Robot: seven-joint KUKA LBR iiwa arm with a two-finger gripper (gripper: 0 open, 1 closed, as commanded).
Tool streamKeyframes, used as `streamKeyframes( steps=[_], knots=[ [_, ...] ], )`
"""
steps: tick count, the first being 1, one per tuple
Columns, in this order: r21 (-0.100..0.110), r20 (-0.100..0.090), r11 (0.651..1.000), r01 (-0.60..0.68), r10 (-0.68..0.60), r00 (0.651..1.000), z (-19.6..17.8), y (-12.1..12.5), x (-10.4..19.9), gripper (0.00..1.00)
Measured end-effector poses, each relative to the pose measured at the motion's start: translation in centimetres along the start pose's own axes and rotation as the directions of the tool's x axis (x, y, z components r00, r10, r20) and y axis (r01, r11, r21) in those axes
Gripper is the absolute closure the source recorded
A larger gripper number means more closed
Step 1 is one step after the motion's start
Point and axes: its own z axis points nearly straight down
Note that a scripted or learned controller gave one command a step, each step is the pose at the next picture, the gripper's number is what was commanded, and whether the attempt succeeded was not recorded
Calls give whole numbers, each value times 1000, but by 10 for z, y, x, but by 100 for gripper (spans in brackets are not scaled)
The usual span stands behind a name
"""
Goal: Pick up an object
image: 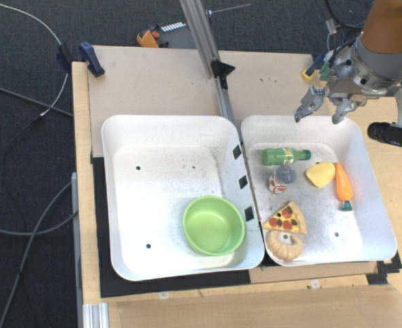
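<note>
My gripper [322,111] hangs open above the far edge of the right bin [365,244], with nothing between its fingers. Below it in that bin lie a green bottle [285,156] on its side, a small grey and red ball [280,180], a yellow wedge [320,175] and an orange carrot [342,185]. Nearer the front are a pizza slice [286,219] and a bagel-like pastry [284,245]. The bottle is the closest object to the gripper, a little below and to its left.
A green bowl [213,225] sits at the front right of the left bin [129,183]. A slanted metal pole [202,33] rises behind the two bins. Blue clamps [90,58] grip the bench's far left edge.
</note>
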Motion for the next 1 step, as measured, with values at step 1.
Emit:
streamKeyframes(
  steps=[1],
  knots=[
    [4,0,1000,0,0,1000,44,-6,-3,0]
  ],
)
